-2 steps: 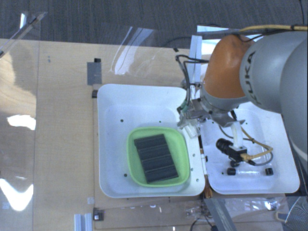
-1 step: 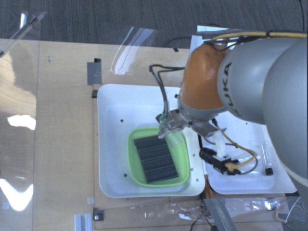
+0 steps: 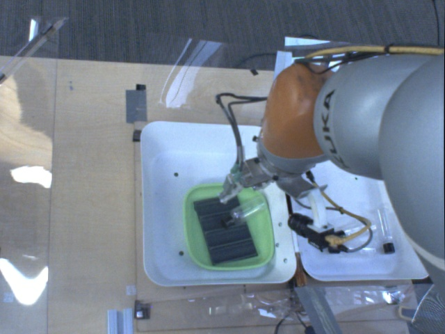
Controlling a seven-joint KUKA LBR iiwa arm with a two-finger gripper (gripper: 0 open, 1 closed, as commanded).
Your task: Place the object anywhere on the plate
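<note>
In the left bin (image 3: 160, 186) a green plate (image 3: 198, 245) carries the dark ridged object (image 3: 222, 235). My jaws (image 3: 233, 199) hang above it, their state unclear; my arm (image 3: 361, 117) reaches across the right bin (image 3: 368, 270).

High slanted view over bins (image 3: 160, 186)

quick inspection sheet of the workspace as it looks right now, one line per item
surface: wooden bench bearing two white bins, left bin and right bin
job's things: green plate in the left bin; dark ridged block lying on the plate
clutter: nothing seen in the left bin beyond the plate; small dark piece in the right bin
grippers: gripper low over the block, finger state unclear
cables: black cable looping to the wrist; yellow and black leads over the right bin
surroundings: grey floor behind; clear sheet at left
</note>
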